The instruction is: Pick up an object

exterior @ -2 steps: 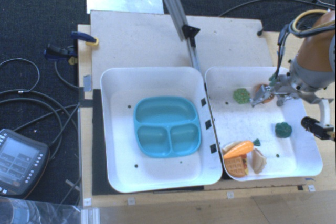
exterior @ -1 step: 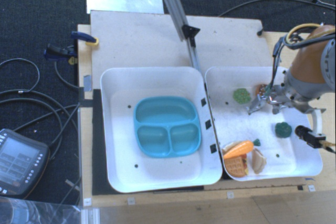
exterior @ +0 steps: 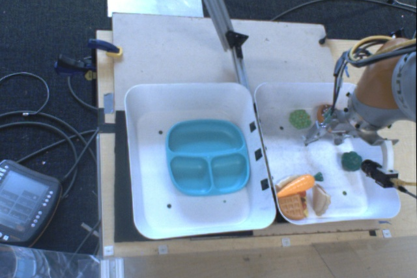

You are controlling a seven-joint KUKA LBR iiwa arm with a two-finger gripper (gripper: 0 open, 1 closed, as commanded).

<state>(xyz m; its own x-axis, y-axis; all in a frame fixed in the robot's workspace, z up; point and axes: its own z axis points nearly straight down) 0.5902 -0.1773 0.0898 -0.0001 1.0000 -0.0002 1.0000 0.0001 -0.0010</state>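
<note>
Dark carpet surrounds a pale bench (exterior: 195, 49) on which two shallow white bins are set side by side. The left bin (exterior: 140, 140) holds a blue divided plate (exterior: 208, 157) near its centre. In the right bin (exterior: 384, 205), several small objects are scattered: a light green round piece (exterior: 300, 118) toward 11 o'clock, a dark green broccoli-like piece (exterior: 352, 161) toward 3 o'clock of the bin's middle, and, at about 7 o'clock, a cluster made up of a carrot (exterior: 297, 184), a waffle-like piece (exterior: 293, 206) touching it below, and a beige piece (exterior: 320, 200) just beside both. A small reddish object (exterior: 324, 112) is partly hidden behind the arm's tooling at 12 o'clock.

The arm (exterior: 384, 84) is seen reaching in from 3 o'clock, and the gripper (exterior: 320, 132) is lowered over the upper middle of the right bin, between the light green round piece and the dark green piece. Its metal fingers are seen spread slightly apart, and nothing is seen between them.

A handheld pendant (exterior: 25, 202) lies on the carpet at 8 o'clock.
</note>
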